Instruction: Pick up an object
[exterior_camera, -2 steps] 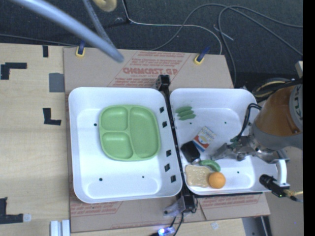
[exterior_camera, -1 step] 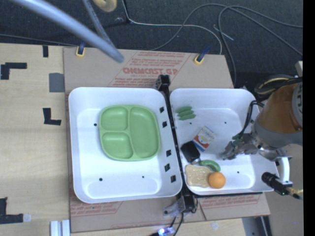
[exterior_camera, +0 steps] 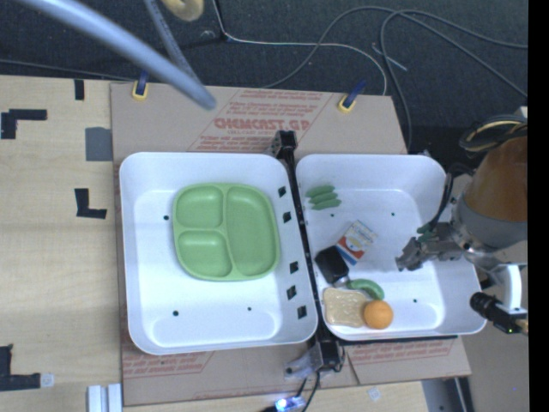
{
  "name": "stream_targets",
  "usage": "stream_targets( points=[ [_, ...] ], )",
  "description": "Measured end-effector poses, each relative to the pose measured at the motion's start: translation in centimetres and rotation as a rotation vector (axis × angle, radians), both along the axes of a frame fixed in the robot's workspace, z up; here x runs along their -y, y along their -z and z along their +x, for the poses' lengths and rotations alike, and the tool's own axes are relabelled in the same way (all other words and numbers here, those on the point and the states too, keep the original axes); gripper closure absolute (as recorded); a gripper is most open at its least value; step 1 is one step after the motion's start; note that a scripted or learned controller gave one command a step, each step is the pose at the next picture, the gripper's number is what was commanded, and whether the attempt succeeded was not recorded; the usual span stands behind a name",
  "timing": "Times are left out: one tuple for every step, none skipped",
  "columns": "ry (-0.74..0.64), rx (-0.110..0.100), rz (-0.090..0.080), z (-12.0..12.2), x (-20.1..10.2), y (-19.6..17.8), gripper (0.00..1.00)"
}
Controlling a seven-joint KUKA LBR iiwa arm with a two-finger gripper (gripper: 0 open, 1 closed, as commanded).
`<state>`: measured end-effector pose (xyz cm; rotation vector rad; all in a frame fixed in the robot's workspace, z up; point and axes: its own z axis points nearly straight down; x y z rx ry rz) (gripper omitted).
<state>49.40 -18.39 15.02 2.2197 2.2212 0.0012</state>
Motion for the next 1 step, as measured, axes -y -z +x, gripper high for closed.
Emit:
stream_targets(
  points=[
    [-0.002, 0.002, -0.001, 0.5, -0.59, -6.03, 1.0]
  ],
)
